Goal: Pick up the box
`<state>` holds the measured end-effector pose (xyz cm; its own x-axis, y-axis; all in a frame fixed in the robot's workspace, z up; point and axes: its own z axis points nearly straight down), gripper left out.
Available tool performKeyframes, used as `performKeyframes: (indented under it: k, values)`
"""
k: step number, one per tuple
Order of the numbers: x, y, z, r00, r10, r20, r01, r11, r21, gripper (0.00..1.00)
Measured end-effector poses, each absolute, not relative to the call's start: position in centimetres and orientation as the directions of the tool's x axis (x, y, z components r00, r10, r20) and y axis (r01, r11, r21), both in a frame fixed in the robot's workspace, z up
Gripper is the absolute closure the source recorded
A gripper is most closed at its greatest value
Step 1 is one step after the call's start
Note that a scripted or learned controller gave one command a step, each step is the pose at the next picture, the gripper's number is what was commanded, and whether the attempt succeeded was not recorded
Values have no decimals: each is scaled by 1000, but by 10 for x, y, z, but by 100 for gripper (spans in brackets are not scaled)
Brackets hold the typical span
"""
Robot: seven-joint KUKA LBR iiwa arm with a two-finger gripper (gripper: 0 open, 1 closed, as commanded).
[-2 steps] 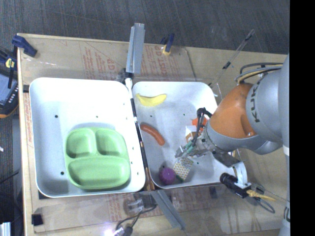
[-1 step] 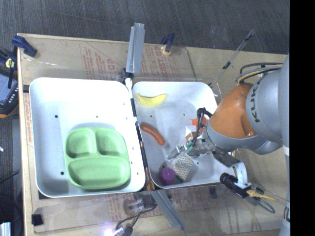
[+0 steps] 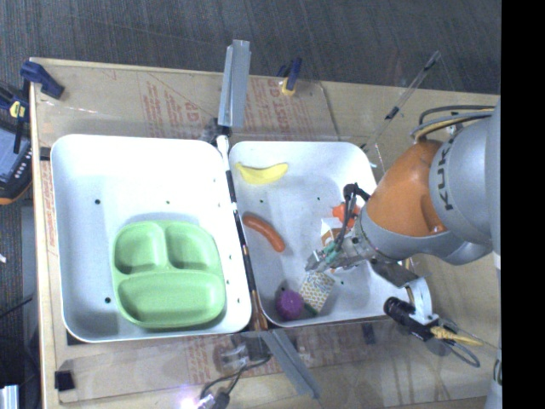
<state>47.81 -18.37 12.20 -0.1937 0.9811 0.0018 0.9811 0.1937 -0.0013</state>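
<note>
In the right bin (image 3: 255, 228), near its front edge, you've got the box (image 3: 318, 290): a small carton with a pale, finely patterned face, lying tilted just beside a purple ball (image 3: 289, 303). Your gripper (image 3: 328, 258) sits directly above it, right at the box's upper end; whether it's clenched or released, you can't tell from here. Behind, an orange-red sausage (image 3: 264, 232) and a yellow banana (image 3: 262, 173). Over in the left bin (image 3: 85, 186), a green divided tray (image 3: 169, 273).
</note>
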Motion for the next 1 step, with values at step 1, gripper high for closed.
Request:
performKeyframes:
  k: [1]
  values:
    - [478, -184, 122, -194, 981, 2, 981, 194, -1, 0]
